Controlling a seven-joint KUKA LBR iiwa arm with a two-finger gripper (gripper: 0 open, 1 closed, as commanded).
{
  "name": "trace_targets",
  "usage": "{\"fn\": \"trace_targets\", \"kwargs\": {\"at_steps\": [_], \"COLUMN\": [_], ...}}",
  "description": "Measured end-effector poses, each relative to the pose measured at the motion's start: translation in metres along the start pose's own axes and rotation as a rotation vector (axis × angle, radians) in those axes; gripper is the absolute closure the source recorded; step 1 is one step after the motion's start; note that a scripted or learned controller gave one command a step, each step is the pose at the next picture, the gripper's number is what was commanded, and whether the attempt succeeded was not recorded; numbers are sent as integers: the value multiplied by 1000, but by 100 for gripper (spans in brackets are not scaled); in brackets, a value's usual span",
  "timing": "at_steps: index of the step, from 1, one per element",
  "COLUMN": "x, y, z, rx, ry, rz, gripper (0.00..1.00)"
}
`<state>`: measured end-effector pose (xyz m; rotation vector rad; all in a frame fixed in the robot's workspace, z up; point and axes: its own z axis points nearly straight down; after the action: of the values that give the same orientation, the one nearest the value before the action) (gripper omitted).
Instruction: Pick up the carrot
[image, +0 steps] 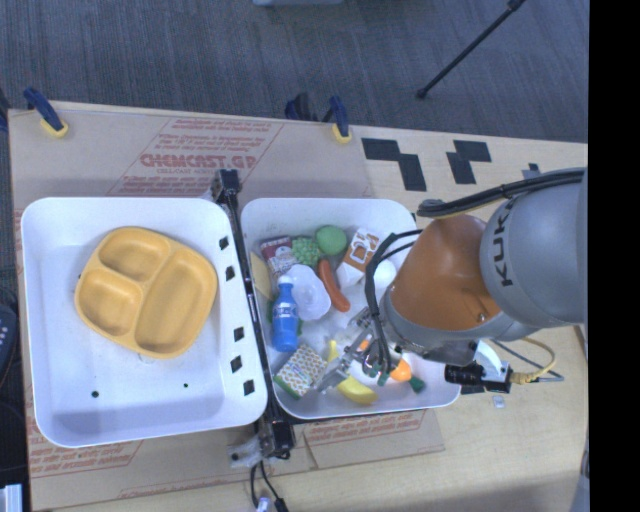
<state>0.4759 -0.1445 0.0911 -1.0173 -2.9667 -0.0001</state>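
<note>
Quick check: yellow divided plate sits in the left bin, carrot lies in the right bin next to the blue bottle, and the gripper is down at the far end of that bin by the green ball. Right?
One thing is off. In the camera view the gripper is down at the near end of the right bin, by the banana, not by the green ball. The yellow divided plate, carrot and blue bottle are as stated.

The arm (500, 270) reaches in from the right, orange band above the wrist, gripper (362, 358) angled down-left below it.

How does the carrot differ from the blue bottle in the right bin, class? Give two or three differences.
The carrot is orange; the blue bottle is blue with a pale cap. The carrot lies at a slant, while the bottle lies nearly straight along the bin. The carrot looks slimmer. Both lie flat in the right bin.
</note>
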Motion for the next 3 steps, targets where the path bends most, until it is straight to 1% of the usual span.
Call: {"fn": "trace_targets", "kwargs": {"at_steps": [1, 2, 3], "x": [-31, -17, -20], "y": [-22, -1, -25], "z": [-29, 0, -1], "rx": [-1, 0, 0], "ry": [-5, -1, -1], "rz": [-207, -40, -254], "gripper": [0, 0, 0]}}
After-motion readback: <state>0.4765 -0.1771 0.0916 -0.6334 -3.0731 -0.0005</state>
